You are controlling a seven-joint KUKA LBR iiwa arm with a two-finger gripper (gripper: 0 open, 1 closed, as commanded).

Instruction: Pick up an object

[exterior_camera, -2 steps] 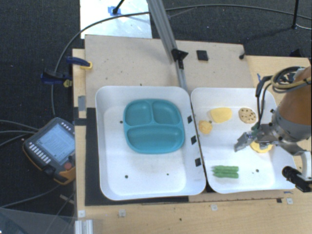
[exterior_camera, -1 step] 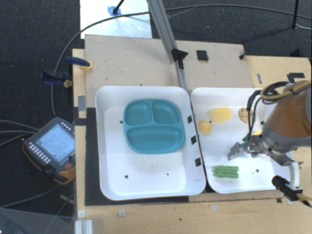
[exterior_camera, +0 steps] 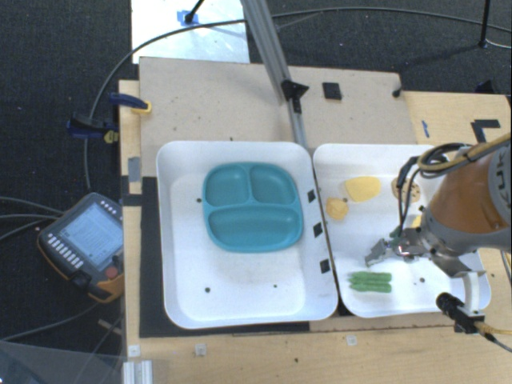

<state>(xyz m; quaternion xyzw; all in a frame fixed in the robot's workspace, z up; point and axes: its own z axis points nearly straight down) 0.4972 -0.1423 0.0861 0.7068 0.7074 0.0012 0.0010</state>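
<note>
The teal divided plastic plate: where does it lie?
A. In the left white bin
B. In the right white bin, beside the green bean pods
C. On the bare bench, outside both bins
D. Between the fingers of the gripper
A. The teal divided plastic plate rests flat in the left white bin, while the green bean pods lie in the right white bin.

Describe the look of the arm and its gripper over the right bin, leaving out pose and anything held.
The arm is a rounded body with a broad orange band and grey sections around it. Dark cables, with a hint of yellow, loop over its top near the bin's far side. The gripper is small, metallic grey, ending in slim jaws. A black fitting juts from the arm's lower edge.
</note>
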